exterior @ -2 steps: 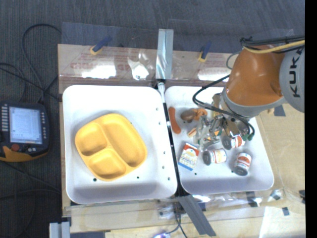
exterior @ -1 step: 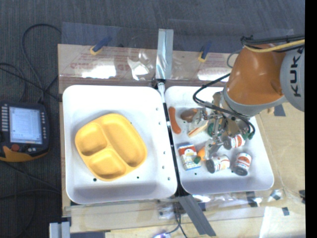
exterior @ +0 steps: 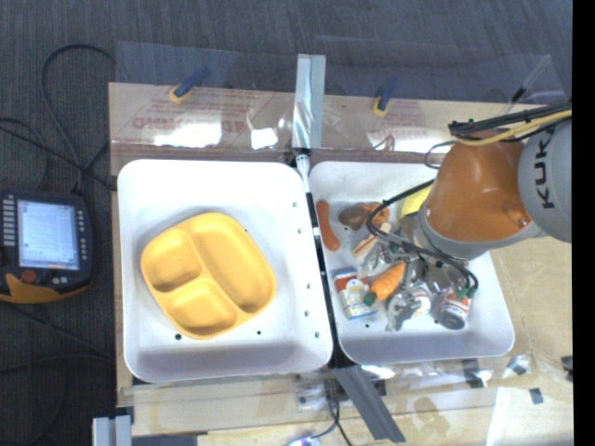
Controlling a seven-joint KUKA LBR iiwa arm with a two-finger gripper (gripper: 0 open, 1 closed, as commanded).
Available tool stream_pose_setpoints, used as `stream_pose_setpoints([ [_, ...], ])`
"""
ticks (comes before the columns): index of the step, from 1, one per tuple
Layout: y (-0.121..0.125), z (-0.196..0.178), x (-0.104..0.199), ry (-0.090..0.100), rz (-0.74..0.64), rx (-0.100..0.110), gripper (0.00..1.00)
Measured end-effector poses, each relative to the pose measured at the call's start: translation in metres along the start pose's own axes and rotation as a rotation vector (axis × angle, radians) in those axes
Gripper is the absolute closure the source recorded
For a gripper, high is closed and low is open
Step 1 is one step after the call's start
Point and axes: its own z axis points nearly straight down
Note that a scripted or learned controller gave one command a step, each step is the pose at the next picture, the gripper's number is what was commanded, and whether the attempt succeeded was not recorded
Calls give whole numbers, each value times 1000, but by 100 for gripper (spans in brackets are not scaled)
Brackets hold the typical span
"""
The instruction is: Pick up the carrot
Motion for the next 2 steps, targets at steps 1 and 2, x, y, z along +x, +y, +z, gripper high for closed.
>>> stream_pose_setpoints([
  [1,-2,25,-16,-26,129,8,0],
  [2,-5,25,-27,-26,103,11,0],
])
